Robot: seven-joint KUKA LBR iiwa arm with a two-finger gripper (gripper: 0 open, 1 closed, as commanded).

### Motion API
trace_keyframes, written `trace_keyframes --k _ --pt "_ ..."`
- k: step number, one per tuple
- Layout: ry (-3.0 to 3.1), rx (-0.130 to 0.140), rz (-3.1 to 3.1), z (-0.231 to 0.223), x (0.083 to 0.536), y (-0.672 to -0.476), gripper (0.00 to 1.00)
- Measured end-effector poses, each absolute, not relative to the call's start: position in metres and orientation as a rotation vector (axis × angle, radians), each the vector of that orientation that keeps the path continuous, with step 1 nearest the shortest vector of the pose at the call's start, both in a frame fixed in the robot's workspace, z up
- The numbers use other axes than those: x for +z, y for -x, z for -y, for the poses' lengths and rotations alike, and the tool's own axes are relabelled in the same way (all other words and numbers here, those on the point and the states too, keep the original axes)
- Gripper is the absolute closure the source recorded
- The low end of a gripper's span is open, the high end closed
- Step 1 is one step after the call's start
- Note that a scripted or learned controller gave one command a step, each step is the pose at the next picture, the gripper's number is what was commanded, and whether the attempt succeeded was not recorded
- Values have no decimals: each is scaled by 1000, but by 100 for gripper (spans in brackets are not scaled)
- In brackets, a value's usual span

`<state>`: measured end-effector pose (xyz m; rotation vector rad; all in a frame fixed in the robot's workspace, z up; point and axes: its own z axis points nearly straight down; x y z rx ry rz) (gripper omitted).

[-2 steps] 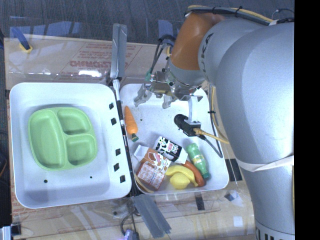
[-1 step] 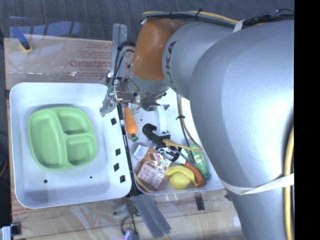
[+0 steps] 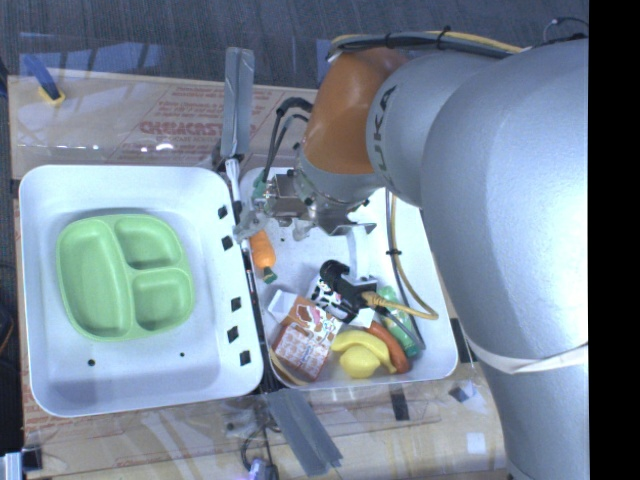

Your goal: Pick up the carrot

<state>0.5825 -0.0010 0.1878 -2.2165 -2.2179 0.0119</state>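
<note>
The carrot is a short orange piece with a green end. It is in the right bin, close to that bin's left wall, with the green end pointing toward the front. My gripper hangs directly behind and above the carrot's orange end, very near it. The metal wrist parts and the shadow there hide whether it touches the carrot.
The left bin holds a green divided plate. At the front of the right bin lie a printed snack packet, a yellow fruit, a long orange-red piece and a green item. My arm covers the right bin's far right side.
</note>
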Motion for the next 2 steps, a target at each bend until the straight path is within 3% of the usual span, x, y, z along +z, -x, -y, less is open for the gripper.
trace_keyframes --k 1,2 --pt "2297 7 2136 51 133 -573 0" --pt "2372 9 2053 96 88 -599 0"
